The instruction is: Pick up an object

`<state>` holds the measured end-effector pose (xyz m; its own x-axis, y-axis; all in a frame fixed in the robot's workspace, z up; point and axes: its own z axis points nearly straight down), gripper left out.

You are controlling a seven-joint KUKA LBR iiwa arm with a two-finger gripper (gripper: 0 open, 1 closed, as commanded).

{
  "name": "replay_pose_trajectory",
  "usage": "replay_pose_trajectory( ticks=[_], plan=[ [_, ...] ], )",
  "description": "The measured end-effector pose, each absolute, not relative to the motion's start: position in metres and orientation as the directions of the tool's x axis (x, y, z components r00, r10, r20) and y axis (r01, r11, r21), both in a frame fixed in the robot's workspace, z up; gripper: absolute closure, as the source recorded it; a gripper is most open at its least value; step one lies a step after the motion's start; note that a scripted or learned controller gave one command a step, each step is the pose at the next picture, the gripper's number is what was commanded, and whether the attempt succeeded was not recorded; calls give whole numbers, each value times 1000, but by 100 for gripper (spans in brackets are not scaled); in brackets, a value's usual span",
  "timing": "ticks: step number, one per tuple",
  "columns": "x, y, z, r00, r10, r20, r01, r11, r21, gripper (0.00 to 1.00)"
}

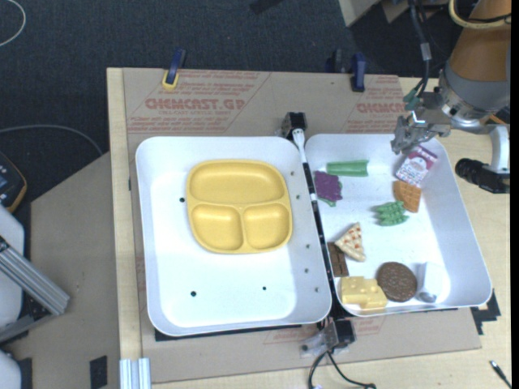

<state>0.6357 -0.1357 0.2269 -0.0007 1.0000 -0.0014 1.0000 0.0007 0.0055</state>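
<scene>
Tool [412, 138] over right bin [462, 217], fingers' state unclear, just above pink-white packet [415, 167]; yellow tray [239, 205] in left bin [162, 241].

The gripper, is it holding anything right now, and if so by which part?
It cannot be told. The gripper sits at the top edge of the pink-and-white packet, but no clear hold shows.

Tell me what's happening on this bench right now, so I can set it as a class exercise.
A robot arm reaches in from the right, its gripper at the far corner of the right bin, right by a small pink-and-white packet. That bin also holds toy food: a pizza slice, a cookie and cheese. The left bin holds a yellow divided tray.
</scene>
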Motion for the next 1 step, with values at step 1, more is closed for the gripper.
replay_pose_trajectory(
  ticks=[1],
  plan=[
    [582,-113,221,0,1000,2,1000,0,-5,100]
  ],
)
